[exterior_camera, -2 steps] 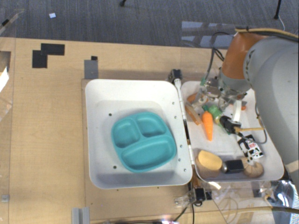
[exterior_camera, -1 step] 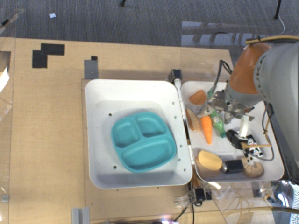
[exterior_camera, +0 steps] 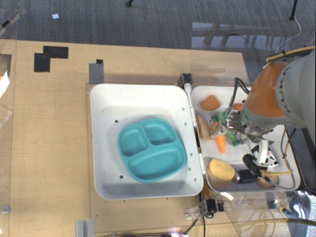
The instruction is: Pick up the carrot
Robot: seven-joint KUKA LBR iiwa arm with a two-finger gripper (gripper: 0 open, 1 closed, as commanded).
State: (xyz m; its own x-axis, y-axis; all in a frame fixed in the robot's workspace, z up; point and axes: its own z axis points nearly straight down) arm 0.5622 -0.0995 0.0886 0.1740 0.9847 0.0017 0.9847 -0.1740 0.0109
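— Where is the carrot (exterior_camera: 221,143)?

— In the right bin (exterior_camera: 291,179), near its left side, pointed end toward the near edge. The gripper (exterior_camera: 232,127) hangs just beside it, to its far right.

— Are the fingers on it?

— I cannot tell whether they are apart or together (the wrist hides them).

— How would it handle?

— Probably light, stiff and smooth, so it may slip. I would take it across the thick upper part, away from the taper
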